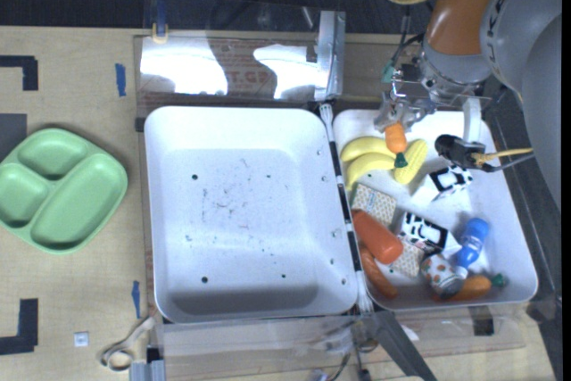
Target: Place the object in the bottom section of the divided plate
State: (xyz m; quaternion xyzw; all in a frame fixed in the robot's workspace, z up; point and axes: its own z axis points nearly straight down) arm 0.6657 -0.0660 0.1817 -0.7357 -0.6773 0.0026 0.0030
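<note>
Hovering over the right bin (516,219), the end effector (399,113) sits just above a small carrot (395,139); its grip cannot be told. A green divided plate (59,189) rests on the tabletop (71,85) far left.

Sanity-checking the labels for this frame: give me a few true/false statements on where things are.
1. The green divided plate sits inside the left bin. False: it lies on the bench, left of both bins.
2. The bananas lie in the right bin. True.
3. The claw hangs over the right bin's far end, near a small carrot. True.
4. The left bin holds the blue bottle. False: the blue bottle is in the right bin.
5. A toy already lies in the plate's bottom section. False: no object rests on the plate.
</note>
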